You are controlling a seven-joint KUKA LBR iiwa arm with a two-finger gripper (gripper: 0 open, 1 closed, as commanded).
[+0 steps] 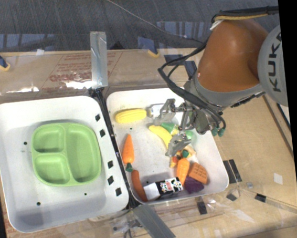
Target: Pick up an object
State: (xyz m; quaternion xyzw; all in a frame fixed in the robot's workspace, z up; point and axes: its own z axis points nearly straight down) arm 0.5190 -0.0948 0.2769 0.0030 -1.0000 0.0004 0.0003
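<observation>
A tan bench carries two white bins under the slanted camera. Low in the right bin sit a small carton, carrots and a purple toy. Above them the gripper hangs over a crowded heap beside the curved yellow banana; I cannot tell its opening or hold. Tight neighbours could make it slip or snag. The corn lies furthest; a green tray fills the left bin.
</observation>
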